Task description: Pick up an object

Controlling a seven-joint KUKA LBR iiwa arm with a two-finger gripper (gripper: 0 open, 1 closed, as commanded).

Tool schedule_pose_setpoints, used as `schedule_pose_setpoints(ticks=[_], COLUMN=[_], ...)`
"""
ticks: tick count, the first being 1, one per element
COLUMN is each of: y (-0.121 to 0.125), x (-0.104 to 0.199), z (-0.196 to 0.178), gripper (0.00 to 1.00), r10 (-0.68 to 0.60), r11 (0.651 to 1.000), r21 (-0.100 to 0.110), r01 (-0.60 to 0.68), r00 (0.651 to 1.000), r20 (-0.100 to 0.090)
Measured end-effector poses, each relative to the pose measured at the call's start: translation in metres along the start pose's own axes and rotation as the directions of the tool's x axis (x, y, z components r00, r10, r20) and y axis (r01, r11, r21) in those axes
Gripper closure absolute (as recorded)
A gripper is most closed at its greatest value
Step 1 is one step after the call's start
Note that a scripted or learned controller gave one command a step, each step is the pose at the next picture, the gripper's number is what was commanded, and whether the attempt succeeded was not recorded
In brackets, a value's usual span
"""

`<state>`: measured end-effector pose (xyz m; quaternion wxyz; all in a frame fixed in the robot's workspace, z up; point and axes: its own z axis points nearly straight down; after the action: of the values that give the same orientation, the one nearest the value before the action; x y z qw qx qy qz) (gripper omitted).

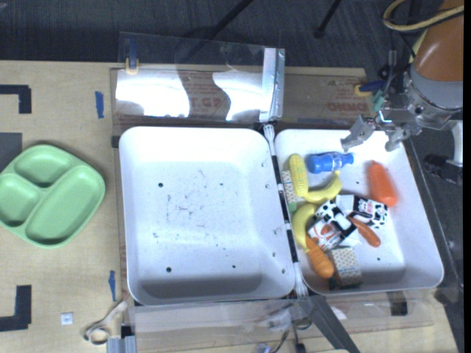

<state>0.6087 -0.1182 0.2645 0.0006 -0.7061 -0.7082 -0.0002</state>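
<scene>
End effector (377, 134) hangs over the far edge of the right shallow white bin (427, 259), fingers spread wide, nothing between them. Just below-left of it lies a small blue plastic bottle (328, 161); just below, an orange carrot-shaped toy (382, 183). Further down sit two yellow plastic bananas (314, 190), a black-and-white cow-patterned toy (370, 210) and a second orange carrot (319, 259). Left white bin (140, 153) and a green sectioned plastic plate (48, 195) on the counter (59, 79) lie well apart to its left.
</scene>
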Motion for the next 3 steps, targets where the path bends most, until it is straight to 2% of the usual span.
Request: schedule_pose_setpoints(ticks=[1,2,3], y=[0.012,-0.003,-0.003], x=[0.012,0.008,0.009], z=[0.163,0.168,0.160], gripper=[0.00,0.00,1.00], r10=[-0.091,-0.199,-0.199], r11=[0.996,0.980,0.980], r21=[-0.011,-0.024,-0.024], r01=[0.091,0.200,0.199], r00=[0.996,0.980,0.980], r20=[0.007,0.016,0.012])
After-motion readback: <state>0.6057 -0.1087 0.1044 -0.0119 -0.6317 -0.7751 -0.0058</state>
